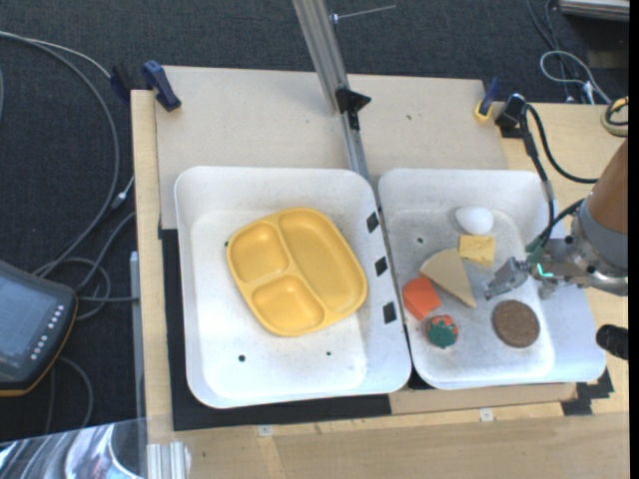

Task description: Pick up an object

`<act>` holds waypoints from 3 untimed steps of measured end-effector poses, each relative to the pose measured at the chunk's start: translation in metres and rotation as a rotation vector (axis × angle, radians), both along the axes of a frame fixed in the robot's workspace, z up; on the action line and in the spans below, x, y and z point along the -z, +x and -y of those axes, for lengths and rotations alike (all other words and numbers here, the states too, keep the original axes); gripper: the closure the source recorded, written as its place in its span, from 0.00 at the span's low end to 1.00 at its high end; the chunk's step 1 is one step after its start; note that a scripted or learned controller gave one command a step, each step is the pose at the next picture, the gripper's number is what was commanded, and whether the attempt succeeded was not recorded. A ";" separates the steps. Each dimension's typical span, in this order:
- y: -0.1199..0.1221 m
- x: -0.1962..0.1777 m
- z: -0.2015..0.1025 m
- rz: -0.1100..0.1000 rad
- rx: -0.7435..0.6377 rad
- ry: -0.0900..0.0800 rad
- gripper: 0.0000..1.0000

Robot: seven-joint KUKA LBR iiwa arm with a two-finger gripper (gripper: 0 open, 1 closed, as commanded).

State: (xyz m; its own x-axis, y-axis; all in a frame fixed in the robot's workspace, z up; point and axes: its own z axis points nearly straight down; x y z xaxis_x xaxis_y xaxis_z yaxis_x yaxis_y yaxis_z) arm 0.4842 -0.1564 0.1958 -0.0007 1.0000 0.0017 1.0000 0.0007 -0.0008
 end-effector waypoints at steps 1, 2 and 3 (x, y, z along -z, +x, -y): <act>-0.006 0.057 0.007 -0.007 0.001 0.002 0.00; -0.005 0.102 0.008 0.004 0.001 -0.002 0.00; -0.003 0.089 0.008 0.010 0.000 -0.004 1.00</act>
